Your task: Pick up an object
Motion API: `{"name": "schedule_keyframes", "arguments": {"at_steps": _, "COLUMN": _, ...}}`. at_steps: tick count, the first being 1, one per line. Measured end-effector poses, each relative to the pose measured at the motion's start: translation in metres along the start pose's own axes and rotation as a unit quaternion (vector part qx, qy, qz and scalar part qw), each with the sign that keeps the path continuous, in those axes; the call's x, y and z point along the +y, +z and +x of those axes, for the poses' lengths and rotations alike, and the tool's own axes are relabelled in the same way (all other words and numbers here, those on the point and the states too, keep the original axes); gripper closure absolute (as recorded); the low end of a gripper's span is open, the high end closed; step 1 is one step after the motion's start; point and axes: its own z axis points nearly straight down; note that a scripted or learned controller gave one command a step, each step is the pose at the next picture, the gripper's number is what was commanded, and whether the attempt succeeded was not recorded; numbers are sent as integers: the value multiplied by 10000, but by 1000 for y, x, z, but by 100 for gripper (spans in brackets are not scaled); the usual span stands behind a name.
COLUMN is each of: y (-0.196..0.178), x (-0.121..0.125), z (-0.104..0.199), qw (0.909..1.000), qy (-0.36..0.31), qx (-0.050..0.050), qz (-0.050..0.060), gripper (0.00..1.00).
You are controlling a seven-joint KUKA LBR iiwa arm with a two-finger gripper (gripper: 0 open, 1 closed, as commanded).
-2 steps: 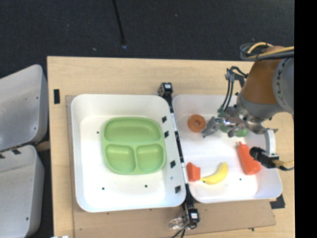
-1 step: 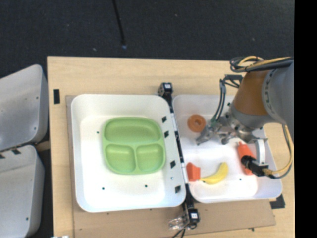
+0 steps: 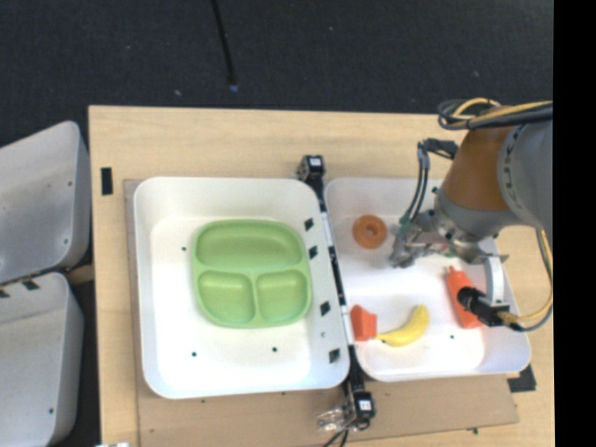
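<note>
Hovering beside orange ring (image 3: pixel 371 232) in right bin (image 3: pixel 521 352), gripper (image 3: pixel 406 250), opening indiscernible; risk: fingers close on air between ring and banana (image 3: pixel 408 327).

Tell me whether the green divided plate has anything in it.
Empty. All three compartments of the green plate in the left bin show bare green; the banana lies in the right bin.

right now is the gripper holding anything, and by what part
Cannot be told. The gripper is low in the right bin beside the orange ring, with nothing visibly between its fingers.
</note>
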Motion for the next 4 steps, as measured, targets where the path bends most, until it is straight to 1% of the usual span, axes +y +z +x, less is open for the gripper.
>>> {"name": "schedule_keyframes", "arguments": {"at_steps": 1, "y": -44, "x": 1, "z": 2, "qw": 10000, "qy": -43, "qx": 3, "qz": -5, "gripper": 100}}
{"name": "schedule_keyframes", "arguments": {"at_steps": 2, "y": -103, "x": -2, "z": -7, "qw": 10000, "qy": -21, "qx": -3, "qz": -17, "gripper": 100}}
{"name": "schedule_keyframes", "arguments": {"at_steps": 3, "y": -147, "x": -2, "z": -8, "qw": 10000, "qy": -37, "qx": 0, "qz": -12, "gripper": 100}}
{"name": "schedule_keyframes", "arguments": {"at_steps": 4, "y": -172, "x": -1, "z": -9, "qw": 10000, "qy": -44, "qx": 3, "qz": -3, "gripper": 100}}
